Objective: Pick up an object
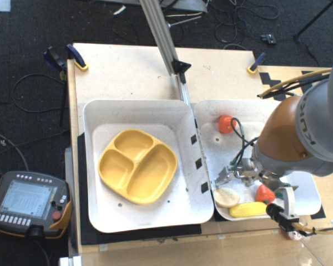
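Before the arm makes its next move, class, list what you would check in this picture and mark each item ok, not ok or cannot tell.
1. Pickable things lie in the right bin: ok, a yellow banana-shaped toy, a pale round piece and two red pieces.
2. End effector is over that bin: ok.
3. Something is gripped: cannot tell.
4. Yellow divided plate sits apart in the left bin: ok.
5. Cable hangs free of the upper red piece: cannot tell.

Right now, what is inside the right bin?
The right bin holds an orange ball, a pale round piece, a yellow banana-like toy and a red piece. The arm covers the rest of that bin's floor.
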`<state>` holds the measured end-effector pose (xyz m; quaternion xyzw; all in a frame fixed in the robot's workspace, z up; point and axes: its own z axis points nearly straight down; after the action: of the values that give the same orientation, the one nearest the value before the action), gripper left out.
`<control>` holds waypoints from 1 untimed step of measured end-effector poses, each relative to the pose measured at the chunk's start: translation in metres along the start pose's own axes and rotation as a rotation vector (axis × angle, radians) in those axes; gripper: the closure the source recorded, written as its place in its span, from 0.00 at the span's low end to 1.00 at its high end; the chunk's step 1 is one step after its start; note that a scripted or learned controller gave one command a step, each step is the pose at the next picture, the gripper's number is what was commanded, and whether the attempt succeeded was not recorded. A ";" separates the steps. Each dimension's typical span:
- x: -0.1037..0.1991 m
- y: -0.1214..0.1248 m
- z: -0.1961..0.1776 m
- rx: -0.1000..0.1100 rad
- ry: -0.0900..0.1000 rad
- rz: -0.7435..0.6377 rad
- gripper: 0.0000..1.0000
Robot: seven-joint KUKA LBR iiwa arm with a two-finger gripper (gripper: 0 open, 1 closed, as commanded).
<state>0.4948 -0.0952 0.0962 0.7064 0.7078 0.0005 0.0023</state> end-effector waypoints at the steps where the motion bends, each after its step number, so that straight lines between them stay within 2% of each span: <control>1: -0.050 0.013 -0.010 0.002 0.000 0.006 0.00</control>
<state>0.5079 -0.1456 0.1068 0.7086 0.7056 -0.0005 0.0016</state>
